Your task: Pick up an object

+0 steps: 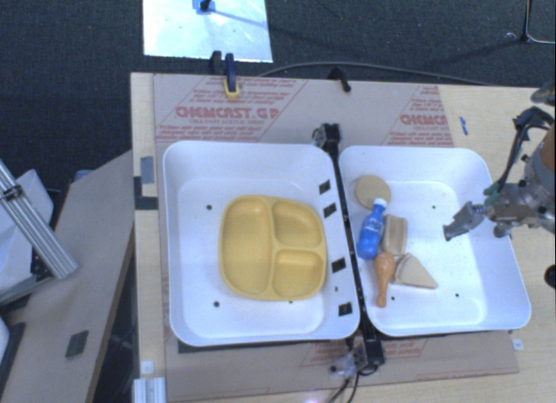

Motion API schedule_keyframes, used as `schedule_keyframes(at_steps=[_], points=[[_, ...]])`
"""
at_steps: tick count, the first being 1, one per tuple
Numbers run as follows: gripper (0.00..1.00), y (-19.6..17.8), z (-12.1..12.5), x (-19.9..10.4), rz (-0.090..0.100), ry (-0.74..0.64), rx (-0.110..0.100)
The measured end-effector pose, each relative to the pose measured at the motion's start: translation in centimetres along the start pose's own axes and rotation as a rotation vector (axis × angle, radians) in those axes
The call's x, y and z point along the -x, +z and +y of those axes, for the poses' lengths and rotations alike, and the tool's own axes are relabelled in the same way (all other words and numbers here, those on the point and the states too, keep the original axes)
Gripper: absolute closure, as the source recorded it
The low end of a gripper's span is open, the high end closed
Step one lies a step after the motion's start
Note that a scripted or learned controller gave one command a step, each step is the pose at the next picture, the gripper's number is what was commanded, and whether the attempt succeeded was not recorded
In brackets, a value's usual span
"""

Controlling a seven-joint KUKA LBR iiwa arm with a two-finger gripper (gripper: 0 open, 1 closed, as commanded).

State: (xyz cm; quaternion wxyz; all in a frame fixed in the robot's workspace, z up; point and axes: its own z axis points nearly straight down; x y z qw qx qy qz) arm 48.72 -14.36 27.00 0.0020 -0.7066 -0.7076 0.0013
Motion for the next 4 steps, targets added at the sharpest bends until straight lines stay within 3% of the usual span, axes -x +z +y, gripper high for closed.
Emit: schedule_keyframes(at_steps=[1,4], points=[[0.00,-0.3,0.1,0.0,-0.002,-0.002,0.007],[0.00,15.7,1.5,-0.8,0.000,0.000,0.001]])
